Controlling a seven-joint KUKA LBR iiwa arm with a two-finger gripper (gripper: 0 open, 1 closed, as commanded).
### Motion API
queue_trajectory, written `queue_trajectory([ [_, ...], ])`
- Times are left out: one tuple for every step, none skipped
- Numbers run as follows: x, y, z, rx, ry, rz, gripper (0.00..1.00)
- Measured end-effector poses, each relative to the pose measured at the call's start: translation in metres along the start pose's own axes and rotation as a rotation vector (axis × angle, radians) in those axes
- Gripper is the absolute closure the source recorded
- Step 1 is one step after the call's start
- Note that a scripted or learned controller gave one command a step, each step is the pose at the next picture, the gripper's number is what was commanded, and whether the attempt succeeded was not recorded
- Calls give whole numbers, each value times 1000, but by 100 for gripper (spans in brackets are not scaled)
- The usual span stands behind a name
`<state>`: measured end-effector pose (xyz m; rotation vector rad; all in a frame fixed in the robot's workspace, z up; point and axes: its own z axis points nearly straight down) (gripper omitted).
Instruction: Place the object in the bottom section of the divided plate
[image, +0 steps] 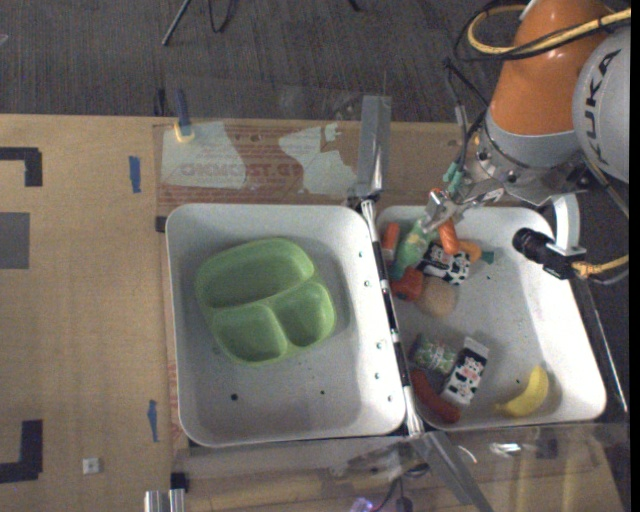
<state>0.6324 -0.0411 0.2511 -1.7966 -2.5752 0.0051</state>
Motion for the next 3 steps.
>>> queue_trajectory([
  [109, 42, 6, -2, 0, -306, 100],
  [211, 37, 124, -2, 1, -417, 100],
  [211, 37, 124, -1, 1, -416, 0],
])
